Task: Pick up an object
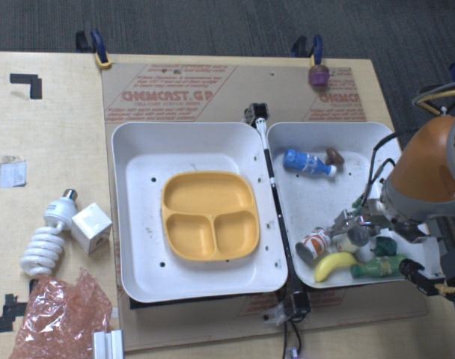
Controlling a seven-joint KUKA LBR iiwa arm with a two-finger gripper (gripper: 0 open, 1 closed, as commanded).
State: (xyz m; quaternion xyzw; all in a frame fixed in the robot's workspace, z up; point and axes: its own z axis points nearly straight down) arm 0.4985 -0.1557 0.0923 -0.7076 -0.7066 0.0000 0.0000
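My gripper hangs low over the near part of the right bin, reaching in from the right below the arm's orange band. Just left of it lies a small red and white can. In front of it lies a yellow banana, with a green bottle to the banana's right. A dark green object is partly hidden beside the wrist. A blue bottle and a small brown object lie at the far side of the bin.
The left bin holds a yellow divided plate. On the bench to the left lie a white spiral light bulb, a white cube and pink plastic wrap. A purple object sits behind the right bin.
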